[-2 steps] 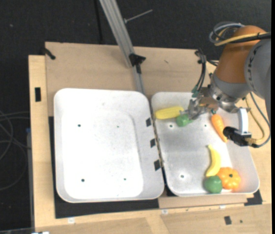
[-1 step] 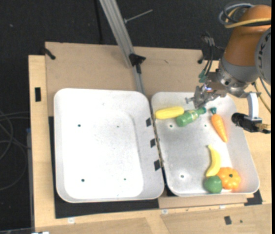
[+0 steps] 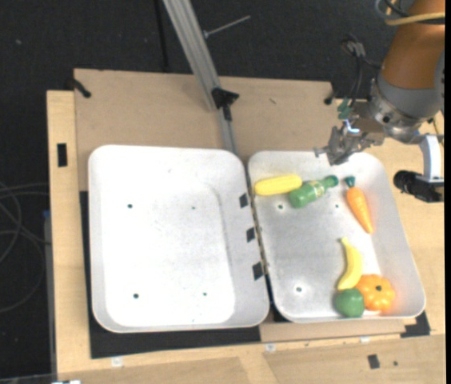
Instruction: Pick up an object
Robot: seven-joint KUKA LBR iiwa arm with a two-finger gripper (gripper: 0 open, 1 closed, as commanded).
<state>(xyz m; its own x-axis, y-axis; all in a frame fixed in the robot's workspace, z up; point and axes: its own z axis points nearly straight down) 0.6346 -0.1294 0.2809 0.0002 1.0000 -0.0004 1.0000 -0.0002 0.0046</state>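
Observation:
The right bin [image 3: 305, 270] holds a yellow corn-like piece [image 3: 277, 185], a green bottle [image 3: 312, 192], an orange carrot [image 3: 359, 209], a yellow banana [image 3: 350, 264], a green round fruit [image 3: 349, 302] and an orange pepper [image 3: 377, 292]. My gripper [image 3: 339, 149] hangs over the bin's far right corner, above and just right of the green bottle's cap. Nothing shows between its fingers.
The left bin [image 3: 165, 238] lies beside the right one, with black clips along the seam [image 3: 253, 234]. A grey metal post [image 3: 197, 46] slants up from the bench's back. Beyond the right bin's far edge lies bare bench board [image 3: 289, 110].

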